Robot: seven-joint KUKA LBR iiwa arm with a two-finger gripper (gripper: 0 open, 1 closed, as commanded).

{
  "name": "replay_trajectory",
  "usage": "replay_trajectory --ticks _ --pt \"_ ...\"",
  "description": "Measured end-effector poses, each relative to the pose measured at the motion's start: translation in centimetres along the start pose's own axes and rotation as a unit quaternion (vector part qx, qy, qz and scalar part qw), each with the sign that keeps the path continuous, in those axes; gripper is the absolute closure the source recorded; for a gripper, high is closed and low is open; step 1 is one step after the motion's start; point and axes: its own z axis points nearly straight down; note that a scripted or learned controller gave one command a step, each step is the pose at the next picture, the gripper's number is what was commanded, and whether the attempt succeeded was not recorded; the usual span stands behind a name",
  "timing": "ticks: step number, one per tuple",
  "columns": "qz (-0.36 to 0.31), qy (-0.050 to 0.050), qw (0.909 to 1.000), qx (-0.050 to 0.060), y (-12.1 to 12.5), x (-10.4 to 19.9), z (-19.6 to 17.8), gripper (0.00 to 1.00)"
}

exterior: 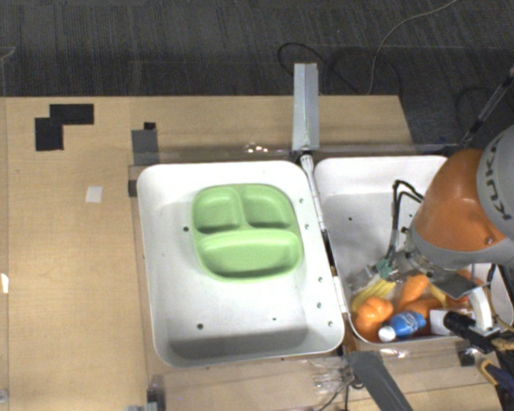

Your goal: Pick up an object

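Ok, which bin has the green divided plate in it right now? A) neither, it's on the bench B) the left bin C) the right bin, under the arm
B: the green divided plate lies flat in the left bin, apart from the right bin's clutter.

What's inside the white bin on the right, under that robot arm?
The right white bin holds small items at its near end: an orange round piece, a blue bottle, something yellow. The grey-and-orange arm covers whatever lies beneath it.

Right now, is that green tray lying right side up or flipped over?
Right side up. The green tray lies flat in the left bin, its three compartments open toward the camera, nothing in them.
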Motion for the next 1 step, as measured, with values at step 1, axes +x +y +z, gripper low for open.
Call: replay_trajectory --ticks 1 --pt "-0.001 0.001 1.0 -0.002 0.39 0.03 -0.97 1.0"
